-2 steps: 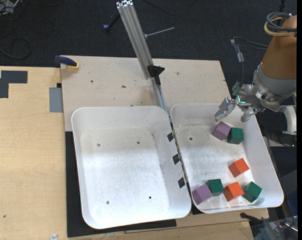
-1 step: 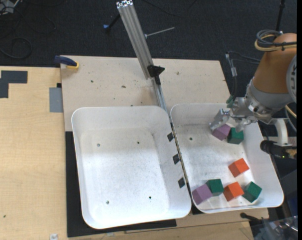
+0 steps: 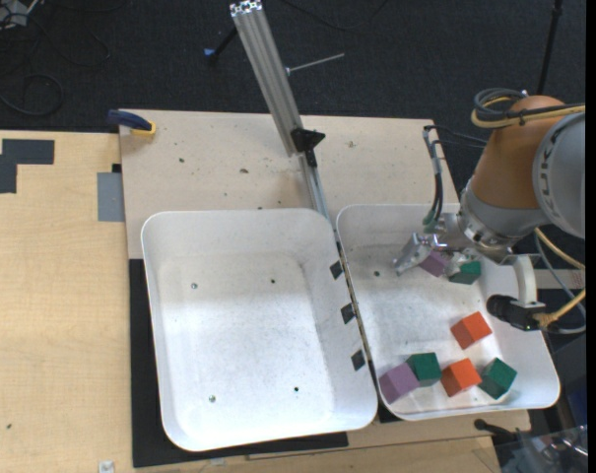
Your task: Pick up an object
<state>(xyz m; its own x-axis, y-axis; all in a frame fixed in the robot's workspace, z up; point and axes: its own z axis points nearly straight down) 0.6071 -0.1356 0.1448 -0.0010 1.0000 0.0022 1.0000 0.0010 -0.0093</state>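
- A pale wooden worktop (image 3: 219, 161) carries two shallow white plastic bins with rounded corners, side by side, seen from above at a slant.
- The left bin (image 3: 248, 328) has a smooth, lightly speckled floor.
- The right bin (image 3: 406, 313) holds small matte cubes.
- The grey arm (image 3: 559, 180), with an orange band (image 3: 504, 161), reaches in from the right over the right bin's far end.
- Its metal hand (image 3: 428, 252) points down and left, low over the bin floor.
- A purple cube (image 3: 437, 262) sits right at the fingertips, partly covered by them; whether the fingers clasp it cannot be made out.
- A dark green cube (image 3: 465, 273) lies just beside it, to the right, half hidden under the wrist.
- Well apart, near the bin's front, lie an orange cube (image 3: 471, 329), a second orange cube (image 3: 460, 375), a green cube (image 3: 425, 367), another green cube (image 3: 497, 377) and a lilac cube (image 3: 398, 381).
- A ribbed aluminium bar (image 3: 268, 72) slants across the worktop behind the bins.
- A blue-and-yellow clamp (image 3: 130, 121) grips the worktop's far left corner.
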